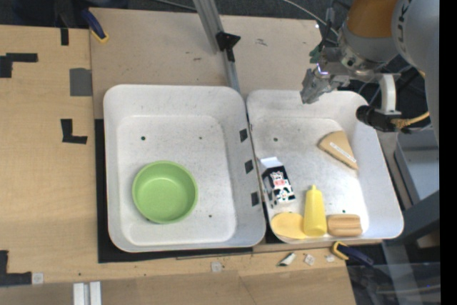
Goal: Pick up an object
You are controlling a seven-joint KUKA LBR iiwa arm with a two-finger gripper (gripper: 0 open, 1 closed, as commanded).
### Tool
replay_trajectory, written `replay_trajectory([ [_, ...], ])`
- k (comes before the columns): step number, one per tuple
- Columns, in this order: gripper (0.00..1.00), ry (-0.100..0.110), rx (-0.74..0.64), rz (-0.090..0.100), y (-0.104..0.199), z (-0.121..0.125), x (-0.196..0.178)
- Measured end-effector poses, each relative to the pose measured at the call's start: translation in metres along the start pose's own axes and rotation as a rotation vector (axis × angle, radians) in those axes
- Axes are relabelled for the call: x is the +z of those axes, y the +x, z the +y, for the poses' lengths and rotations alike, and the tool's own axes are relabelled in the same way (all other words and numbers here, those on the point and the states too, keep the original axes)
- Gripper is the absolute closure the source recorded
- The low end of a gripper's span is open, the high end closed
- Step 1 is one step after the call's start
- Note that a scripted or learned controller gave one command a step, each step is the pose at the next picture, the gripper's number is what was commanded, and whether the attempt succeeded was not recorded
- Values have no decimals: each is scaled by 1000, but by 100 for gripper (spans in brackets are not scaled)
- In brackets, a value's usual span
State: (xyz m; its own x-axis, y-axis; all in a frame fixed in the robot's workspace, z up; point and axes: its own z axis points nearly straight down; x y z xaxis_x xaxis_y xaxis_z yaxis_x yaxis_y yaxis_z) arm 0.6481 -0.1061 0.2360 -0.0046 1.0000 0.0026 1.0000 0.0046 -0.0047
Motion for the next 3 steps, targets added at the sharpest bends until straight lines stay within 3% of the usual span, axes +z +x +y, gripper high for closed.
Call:
replay_trajectory([
  [3, 100, 5, -2, 0, 157, -81, 18],
])
